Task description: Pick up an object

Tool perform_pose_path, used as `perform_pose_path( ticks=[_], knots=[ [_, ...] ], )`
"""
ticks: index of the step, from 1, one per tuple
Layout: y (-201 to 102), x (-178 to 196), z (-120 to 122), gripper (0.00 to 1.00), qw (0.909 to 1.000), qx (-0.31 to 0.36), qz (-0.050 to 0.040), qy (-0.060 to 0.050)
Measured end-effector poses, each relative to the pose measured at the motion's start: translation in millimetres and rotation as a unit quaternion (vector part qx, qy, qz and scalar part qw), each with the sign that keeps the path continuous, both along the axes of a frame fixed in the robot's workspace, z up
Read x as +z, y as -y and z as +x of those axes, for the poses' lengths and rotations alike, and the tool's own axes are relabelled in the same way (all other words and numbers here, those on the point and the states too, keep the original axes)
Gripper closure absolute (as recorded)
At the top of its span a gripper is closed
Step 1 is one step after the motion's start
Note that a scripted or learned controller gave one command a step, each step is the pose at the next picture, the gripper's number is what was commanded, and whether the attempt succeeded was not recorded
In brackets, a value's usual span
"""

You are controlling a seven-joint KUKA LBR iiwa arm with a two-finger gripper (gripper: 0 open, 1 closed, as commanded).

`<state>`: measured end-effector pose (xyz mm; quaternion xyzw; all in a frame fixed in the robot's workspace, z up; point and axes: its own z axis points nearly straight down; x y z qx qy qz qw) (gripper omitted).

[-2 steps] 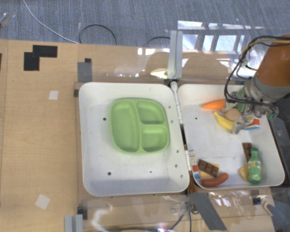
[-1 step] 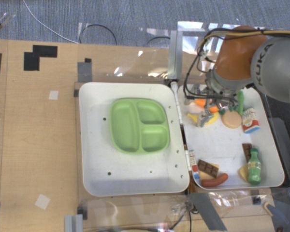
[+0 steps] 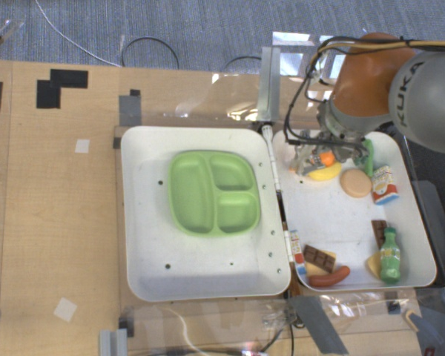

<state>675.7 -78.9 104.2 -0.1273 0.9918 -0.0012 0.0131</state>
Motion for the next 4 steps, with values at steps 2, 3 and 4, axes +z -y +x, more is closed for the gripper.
perform_pose_path(
  ticks=[2, 3, 4],
  knots=[
    [93.2, 89.8, -40.3, 1.00, 0.9996, 0.027, -0.0021, -0.010],
    [89.2, 91.8, -38.4, 0.00, 0.9995, 0.030, -0.0015, -0.007],
    [76.9, -5.9, -6.5, 0.00, 0.9990, 0.043, 0.0003, -0.012]
  ],
)
